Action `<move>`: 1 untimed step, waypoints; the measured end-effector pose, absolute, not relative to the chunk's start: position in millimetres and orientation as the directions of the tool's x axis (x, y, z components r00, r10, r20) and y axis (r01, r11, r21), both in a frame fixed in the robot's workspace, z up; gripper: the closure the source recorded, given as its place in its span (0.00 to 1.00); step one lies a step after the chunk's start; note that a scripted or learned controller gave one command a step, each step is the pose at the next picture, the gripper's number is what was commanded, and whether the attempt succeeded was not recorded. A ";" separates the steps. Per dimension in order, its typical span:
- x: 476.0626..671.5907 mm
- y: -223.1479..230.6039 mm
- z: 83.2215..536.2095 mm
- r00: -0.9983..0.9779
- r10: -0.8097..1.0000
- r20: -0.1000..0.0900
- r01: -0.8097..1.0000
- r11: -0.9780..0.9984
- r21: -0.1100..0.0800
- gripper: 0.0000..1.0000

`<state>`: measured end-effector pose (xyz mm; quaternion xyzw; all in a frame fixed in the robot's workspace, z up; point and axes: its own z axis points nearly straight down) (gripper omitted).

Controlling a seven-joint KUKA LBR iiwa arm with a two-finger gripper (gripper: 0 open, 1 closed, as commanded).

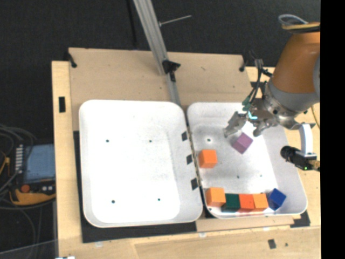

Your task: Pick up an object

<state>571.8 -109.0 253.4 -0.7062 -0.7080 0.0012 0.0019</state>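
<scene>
While the gripper (247, 127) hangs over the right bin (285, 198), I see its fingers spread, pinching nothing. Purple block (242, 143) sits just below the tips, apart from them. I judge this the approach step; next: descend, straddle it, close.

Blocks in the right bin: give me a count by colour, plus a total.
Orange blocks: 4
Green block: 1
Blue block: 1
Purple block: 1, just below the gripper
Total: 7, all in the right bin
</scene>
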 end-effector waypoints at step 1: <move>572.6 -109.4 255.8 0.000 1.000 0.000 1.000 0.000 0.001 0.00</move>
